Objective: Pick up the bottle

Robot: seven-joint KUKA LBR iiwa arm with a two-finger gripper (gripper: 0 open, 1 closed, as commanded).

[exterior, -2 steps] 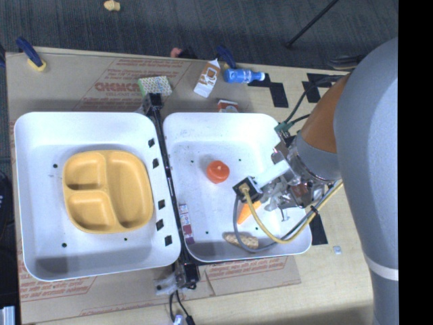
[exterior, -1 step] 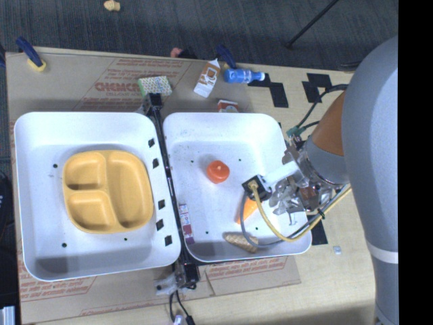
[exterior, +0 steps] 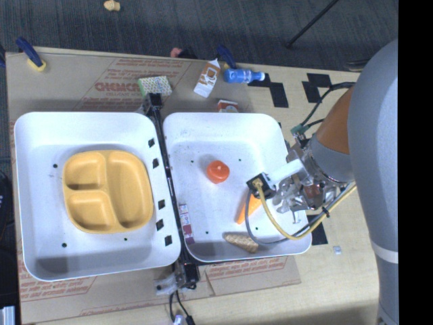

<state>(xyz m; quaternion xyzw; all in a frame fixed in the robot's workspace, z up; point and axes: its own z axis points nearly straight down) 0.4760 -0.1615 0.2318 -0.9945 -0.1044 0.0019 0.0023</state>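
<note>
A small blue bottle point(exterior: 242, 76) lies on its side on the cardboard bench behind the right bin point(exterior: 203, 131), outside both bins. In the middle of the right bin sits a round orange thing point(exterior: 218, 171) with a cap-like top; I cannot tell what it is. My gripper point(exterior: 292, 200) hangs low over the right bin's near right corner, well to the right of the orange thing and far from the blue bottle. Nothing shows in its grasp.
An orange carrot-like stick point(exterior: 241, 211) lies just left of the gripper, and a tan cone point(exterior: 241, 242) rests by the near wall. The left bin point(exterior: 34, 134) holds a yellow divided plate point(exterior: 107, 189). Small cartons point(exterior: 208, 78) and a sponge point(exterior: 155, 84) lie behind the bins.
</note>
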